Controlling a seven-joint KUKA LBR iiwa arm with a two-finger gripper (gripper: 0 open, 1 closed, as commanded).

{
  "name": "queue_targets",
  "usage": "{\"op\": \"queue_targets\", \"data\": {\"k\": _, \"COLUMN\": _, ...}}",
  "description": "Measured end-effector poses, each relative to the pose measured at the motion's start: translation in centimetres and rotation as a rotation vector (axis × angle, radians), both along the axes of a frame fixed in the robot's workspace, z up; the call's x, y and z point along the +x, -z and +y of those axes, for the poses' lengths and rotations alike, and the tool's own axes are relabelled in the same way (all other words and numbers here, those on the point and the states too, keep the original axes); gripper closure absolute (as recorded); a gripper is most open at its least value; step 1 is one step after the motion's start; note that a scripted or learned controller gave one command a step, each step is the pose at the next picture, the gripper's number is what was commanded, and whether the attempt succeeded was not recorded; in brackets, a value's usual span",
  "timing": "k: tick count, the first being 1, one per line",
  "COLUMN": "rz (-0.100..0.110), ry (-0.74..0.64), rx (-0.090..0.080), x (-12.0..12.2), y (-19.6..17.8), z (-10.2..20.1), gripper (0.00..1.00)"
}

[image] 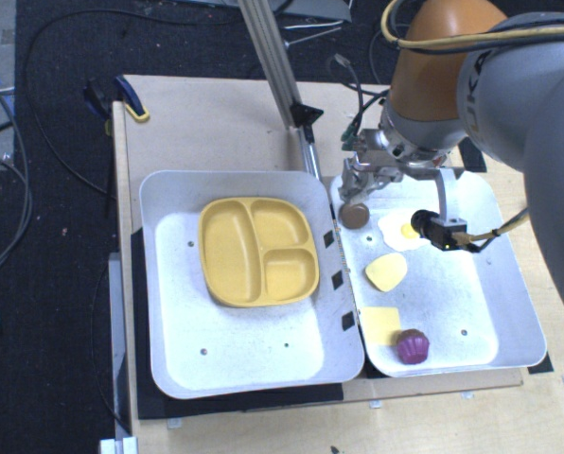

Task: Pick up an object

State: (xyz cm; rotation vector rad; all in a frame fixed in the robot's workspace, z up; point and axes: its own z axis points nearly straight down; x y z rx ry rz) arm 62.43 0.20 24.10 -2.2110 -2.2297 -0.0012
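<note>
Arm: grey with an orange band, reaching in from the right over the right bin [509, 339].
End effector [358, 189]: hangs at the right bin's far left corner, just above a small brown round object [355, 216]; I cannot tell whether it is open or closed.
Brown object: lies in that corner, close to the wall between the bins.
Right bin, other things: a pale yellow flat piece [398, 231] near the middle, a yellow wedge [386, 272] nearer, a yellow block [378, 325] by the near left corner, a purple lump [412, 346] just beside it.
Left bin [168, 348]: holds a yellow divided tray [258, 252], towards its far side.
Surface [206, 126]: pale wood, with a blue and yellow clamp [131, 100] at its far left corner.
</note>
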Motion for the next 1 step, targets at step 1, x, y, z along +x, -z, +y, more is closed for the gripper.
{"op": "queue_targets", "data": {"k": 1, "rz": -0.003, "ry": 0.0, "rx": -0.001, "x": 1.96, "y": 0.85, "z": 5.29, "gripper": 1.0}}
